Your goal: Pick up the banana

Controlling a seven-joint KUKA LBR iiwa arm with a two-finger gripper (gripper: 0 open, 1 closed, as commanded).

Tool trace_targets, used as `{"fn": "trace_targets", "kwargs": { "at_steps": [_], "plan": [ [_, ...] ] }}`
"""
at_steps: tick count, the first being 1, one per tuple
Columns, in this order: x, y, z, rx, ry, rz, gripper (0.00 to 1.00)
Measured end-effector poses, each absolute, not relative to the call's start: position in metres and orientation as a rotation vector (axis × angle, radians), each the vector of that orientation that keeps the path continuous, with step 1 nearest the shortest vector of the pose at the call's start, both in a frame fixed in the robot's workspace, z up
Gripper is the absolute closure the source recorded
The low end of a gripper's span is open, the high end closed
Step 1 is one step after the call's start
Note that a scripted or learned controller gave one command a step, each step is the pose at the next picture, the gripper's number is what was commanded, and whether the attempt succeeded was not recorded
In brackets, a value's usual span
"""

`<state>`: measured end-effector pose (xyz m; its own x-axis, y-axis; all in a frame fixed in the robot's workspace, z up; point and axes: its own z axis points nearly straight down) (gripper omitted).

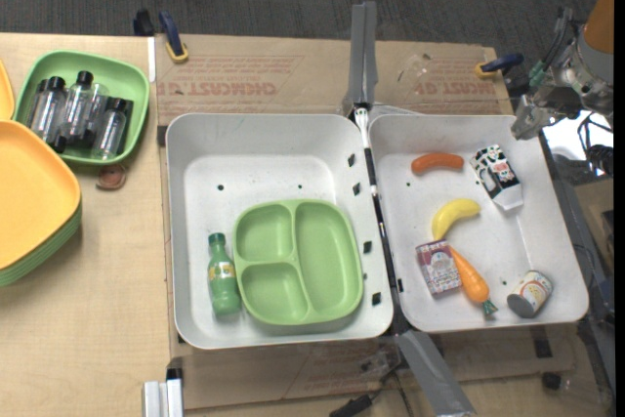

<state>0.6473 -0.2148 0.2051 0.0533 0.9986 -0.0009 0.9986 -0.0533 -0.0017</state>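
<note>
— What is close to us in the right bin (562, 239)?
— A small can (530, 294), a carrot (471, 277) and a little pink packet (437, 268).
— Where is the banana (455, 215)?
— Just behind them, near the middle of that bin. Nothing is touching it.
— And farther back?
— A sausage (437, 163) and a little carton (497, 176).
— And the gripper (530, 115)?
— Up by the far right corner, away from the banana. I cannot tell how its fingers are.
</note>
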Motion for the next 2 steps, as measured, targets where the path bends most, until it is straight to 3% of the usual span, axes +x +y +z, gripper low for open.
{"fn": "trace_targets", "kwargs": {
  "at_steps": [1,2],
  "plan": [
    [0.6594,-0.2158,0.2611,-1.892,-2.512,0.0,1.0],
    [0.6594,-0.2223,0.2541,-1.439,-2.795,0.0,1.0]
  ]
}}
